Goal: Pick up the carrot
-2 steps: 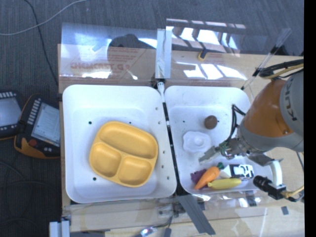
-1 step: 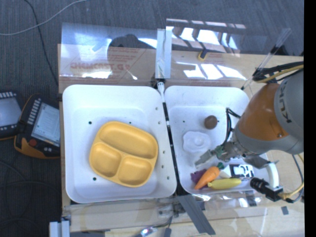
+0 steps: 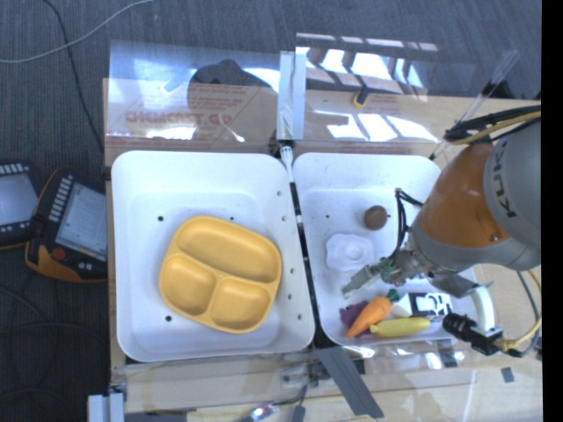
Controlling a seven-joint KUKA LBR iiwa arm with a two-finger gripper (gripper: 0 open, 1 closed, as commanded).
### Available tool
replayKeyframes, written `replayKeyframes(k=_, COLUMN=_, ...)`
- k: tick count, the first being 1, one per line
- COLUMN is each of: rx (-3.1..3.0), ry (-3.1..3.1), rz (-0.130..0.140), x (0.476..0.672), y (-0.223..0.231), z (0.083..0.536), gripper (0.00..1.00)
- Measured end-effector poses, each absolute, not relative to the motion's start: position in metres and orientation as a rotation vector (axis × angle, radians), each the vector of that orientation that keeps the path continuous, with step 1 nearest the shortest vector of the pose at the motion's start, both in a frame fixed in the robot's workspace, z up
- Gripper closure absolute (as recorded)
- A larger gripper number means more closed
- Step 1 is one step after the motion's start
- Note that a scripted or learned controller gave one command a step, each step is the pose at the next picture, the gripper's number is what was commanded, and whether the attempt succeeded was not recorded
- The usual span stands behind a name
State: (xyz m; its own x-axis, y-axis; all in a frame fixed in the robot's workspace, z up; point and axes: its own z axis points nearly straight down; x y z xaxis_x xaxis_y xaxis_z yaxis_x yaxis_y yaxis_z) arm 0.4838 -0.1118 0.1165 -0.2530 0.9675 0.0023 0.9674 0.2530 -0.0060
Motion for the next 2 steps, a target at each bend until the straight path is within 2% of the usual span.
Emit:
replayKeyframes(k=1, rx=-1.782, ry=-2.580, rz=0.007, x=0.483, y=-0.135, z=0.112, gripper=0.00)
replayKeyframes(k=2, rx=-2.331, ry=-2.099, rz=0.008, x=0.484, y=-0.124, z=0.142, gripper=0.00)
